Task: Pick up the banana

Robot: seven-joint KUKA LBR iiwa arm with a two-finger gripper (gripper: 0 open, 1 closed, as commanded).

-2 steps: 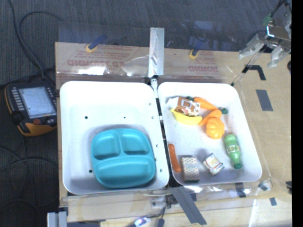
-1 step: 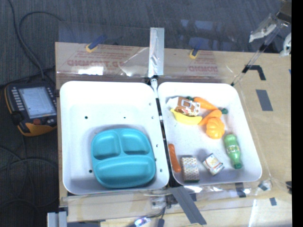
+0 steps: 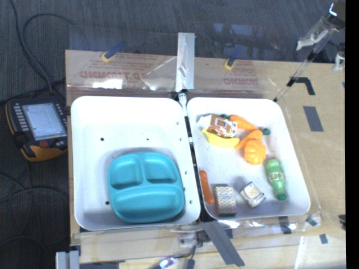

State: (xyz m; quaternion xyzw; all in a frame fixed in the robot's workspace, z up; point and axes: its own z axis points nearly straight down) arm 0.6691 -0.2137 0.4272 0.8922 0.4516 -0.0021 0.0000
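We log the banana (image 3: 220,140) in the right bin (image 3: 291,150), upper-left part, lying w/ a small orange-and-white carton (image 3: 224,126) resting on its top edge and a carrot (image 3: 245,121) just to the right. An orange bell pepper (image 3: 253,149) sits beside the banana's right tip. Lower in the same bin: green bottle (image 3: 275,178), small white box (image 3: 253,194), patterned box (image 3: 225,199), and a thin orange stick (image 3: 206,186) along the left wall. Left bin (image 3: 90,122) holds a teal divided tray (image 3: 146,185). Arm hardware shows at the top-right corner, well apart from the bins; can't tell the gripper state. A teach pendant (image 3: 36,125) lies on the floor, left of the bench (image 3: 325,167).
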